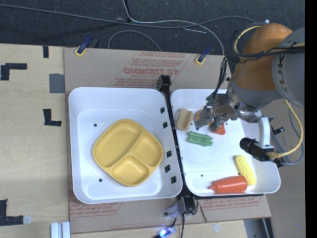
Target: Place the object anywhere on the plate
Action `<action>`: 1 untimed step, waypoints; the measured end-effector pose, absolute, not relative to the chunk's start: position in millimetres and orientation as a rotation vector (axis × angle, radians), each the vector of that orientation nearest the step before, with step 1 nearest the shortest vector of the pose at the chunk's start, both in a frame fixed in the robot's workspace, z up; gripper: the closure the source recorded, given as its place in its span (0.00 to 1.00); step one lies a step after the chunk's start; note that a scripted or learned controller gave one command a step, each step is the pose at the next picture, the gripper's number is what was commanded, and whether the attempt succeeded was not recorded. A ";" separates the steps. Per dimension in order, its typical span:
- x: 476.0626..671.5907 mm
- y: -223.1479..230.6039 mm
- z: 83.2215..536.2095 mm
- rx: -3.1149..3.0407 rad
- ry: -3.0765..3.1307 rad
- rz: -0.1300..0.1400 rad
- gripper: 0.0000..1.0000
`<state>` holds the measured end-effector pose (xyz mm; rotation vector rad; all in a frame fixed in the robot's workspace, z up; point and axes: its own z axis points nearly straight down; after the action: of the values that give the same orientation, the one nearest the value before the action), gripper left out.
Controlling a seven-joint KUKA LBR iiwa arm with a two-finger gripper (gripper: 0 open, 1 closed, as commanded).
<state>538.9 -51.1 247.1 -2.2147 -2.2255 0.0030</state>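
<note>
A yellow three-compartment plate (128, 151) lies in the left bin (84, 103). The right bin (223, 157) holds a tan bread-like piece (184, 119), a green bean pod (199, 139), a yellow corn cob (245, 169), an orange-red carrot-like piece (229, 184) and a small orange-red item (218, 129). My gripper (210, 118) hangs over the upper middle of the right bin, just right of the tan piece and above the green pod. The small orange-red item sits right at its tip, partly hidden by it.
A black divider (171, 133) runs between the two bins. A black fitting (253, 149) of the arm sticks out over the right bin's right side, with cables looping beside it. Cardboard lies under both bins.
</note>
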 end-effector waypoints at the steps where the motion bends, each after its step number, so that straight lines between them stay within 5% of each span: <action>1: 549.6 -5.6 244.7 -2.214 -2.227 0.001 1.00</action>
<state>549.6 -5.6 244.7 -2.2138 -2.2265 0.0012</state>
